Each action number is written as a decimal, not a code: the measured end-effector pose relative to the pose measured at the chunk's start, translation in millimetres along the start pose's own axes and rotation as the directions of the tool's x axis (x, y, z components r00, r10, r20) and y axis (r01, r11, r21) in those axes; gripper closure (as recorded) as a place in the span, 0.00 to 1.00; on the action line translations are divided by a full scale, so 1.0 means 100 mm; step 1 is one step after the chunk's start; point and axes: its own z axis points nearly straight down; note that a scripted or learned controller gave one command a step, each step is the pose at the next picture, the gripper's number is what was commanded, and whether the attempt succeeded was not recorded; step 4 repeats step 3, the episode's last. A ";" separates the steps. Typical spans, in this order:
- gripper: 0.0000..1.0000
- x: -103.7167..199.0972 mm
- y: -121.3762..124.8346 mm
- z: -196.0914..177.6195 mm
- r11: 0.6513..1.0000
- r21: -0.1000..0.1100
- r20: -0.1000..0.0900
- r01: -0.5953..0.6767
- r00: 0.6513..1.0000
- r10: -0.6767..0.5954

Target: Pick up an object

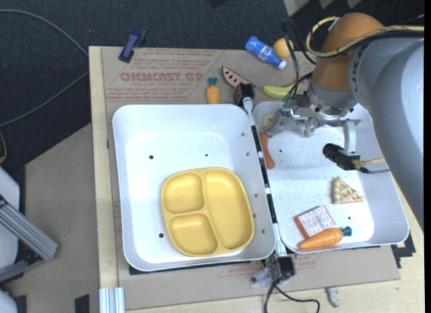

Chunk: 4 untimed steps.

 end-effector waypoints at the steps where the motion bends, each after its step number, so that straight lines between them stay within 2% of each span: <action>1: 0.00 0.00 0.00 0.00 1.000 0.000 0.001 0.000 1.000 0.000; 4: 0.00 0.00 0.00 0.00 1.000 0.000 0.000 0.000 1.000 0.000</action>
